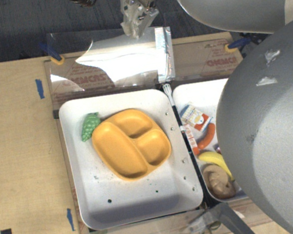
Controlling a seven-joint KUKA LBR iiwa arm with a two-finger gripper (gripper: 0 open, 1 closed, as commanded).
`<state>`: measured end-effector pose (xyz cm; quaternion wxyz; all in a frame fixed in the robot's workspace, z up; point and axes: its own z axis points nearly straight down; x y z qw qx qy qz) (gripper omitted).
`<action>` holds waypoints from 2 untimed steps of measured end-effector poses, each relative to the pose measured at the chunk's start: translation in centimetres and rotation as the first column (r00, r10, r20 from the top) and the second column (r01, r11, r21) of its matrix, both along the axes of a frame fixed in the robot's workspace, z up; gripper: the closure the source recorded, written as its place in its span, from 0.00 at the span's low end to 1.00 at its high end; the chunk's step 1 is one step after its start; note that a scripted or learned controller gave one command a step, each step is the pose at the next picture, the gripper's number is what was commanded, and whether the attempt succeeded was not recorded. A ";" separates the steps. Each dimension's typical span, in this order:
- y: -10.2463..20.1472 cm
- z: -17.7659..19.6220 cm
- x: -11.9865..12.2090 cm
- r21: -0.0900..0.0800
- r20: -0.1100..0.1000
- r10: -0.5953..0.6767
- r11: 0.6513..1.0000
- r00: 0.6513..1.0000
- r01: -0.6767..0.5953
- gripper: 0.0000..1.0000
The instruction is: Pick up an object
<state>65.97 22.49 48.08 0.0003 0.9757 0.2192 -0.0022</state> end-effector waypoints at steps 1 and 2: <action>-0.1 0.0 -0.1 -0.002 0.001 -0.182 0.983 0.983 0.182 1.00; -0.2 0.0 0.2 -0.003 0.000 -0.241 0.971 0.971 0.241 1.00</action>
